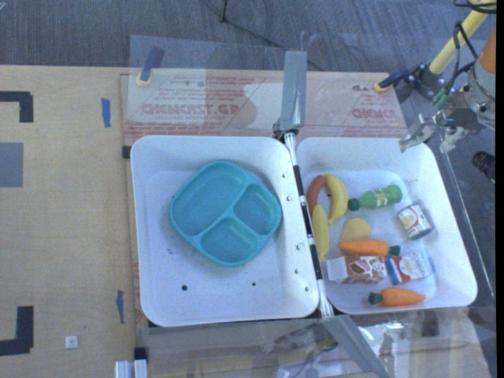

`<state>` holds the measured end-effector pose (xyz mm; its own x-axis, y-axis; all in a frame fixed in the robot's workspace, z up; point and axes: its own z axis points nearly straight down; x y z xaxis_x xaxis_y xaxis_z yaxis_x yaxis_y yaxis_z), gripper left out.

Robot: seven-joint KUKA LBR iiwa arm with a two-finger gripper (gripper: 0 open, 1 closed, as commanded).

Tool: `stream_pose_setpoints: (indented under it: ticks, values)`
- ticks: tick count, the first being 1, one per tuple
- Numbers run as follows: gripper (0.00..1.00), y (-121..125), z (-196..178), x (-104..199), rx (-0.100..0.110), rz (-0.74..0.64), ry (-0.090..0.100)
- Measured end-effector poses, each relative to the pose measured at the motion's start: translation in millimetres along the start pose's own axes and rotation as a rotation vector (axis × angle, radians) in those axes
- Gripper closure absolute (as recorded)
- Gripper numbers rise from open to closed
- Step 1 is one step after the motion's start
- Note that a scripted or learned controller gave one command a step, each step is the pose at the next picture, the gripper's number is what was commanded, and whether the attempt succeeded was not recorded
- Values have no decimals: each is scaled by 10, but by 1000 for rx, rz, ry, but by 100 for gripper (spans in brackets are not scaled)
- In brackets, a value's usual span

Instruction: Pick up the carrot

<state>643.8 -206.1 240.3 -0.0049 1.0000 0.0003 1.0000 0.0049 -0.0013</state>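
Two orange carrots with green tops lie in the right bin (453,235). One carrot (366,247) lies crosswise near the bin's middle, just above a juice carton (379,268). The other carrot (398,296) rests by the bin's front edge. My gripper (433,130) hangs over the bin's far right corner, well away from both carrots and with nothing visibly in it.
The right bin also holds a red sausage (315,189), two bananas (337,197), a green bottle (378,198), a small can (414,220) and a yellow piece (355,229). A teal divided plate (226,211) sits in the left bin (153,282). Yellow cable (453,38) runs by the arm.
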Motion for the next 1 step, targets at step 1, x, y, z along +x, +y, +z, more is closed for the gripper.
stream_pose_setpoints:
  ticks: [1]
  values:
    - [0, -308, 1412, 152, -1, 99, 0]
